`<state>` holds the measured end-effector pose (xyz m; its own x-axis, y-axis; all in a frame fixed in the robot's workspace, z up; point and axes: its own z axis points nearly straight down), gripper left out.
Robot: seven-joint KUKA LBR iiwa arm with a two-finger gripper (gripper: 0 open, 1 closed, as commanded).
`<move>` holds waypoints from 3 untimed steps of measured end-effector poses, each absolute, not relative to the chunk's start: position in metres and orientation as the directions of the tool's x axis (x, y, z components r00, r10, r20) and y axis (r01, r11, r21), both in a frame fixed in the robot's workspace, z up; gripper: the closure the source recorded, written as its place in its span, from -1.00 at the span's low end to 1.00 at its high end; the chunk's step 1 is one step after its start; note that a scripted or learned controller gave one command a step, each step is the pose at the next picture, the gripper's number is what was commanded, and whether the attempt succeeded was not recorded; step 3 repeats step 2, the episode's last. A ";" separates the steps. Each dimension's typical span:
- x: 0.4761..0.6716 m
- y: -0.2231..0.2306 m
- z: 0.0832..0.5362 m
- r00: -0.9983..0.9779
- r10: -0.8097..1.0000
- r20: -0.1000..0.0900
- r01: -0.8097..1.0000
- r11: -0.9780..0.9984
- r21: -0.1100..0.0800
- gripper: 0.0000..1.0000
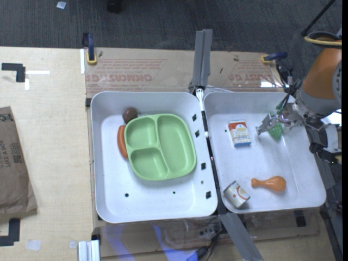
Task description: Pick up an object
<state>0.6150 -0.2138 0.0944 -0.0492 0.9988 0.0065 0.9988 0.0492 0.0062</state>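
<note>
My gripper [272, 127] hangs over the upper right part of the right bin [304, 200], reaching in from the right edge. It is shut on a small green object [276, 132], which sits between the grey fingers. Left of it on the bin floor lies a small white box with a red and orange label [240, 133]. An orange drumstick-shaped toy [269, 184] lies near the bin's front. A small tipped can [236, 194] rests in the front left corner.
The left bin [109, 189] holds a green divided plate [160, 145], with a brown ball [130, 115] and an orange sausage-shaped toy [122, 142] tucked against its left rim. A brown paper bag [13, 162] lies on the bench at far left.
</note>
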 end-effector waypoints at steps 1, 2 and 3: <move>0.615 -0.216 0.103 -0.052 0.999 0.000 0.999 0.052 0.005 1.00; 0.599 -0.148 0.217 -0.017 1.000 -0.001 1.000 0.017 -0.001 1.00; 0.599 -0.148 0.217 -0.017 1.000 -0.001 1.000 0.017 -0.001 1.00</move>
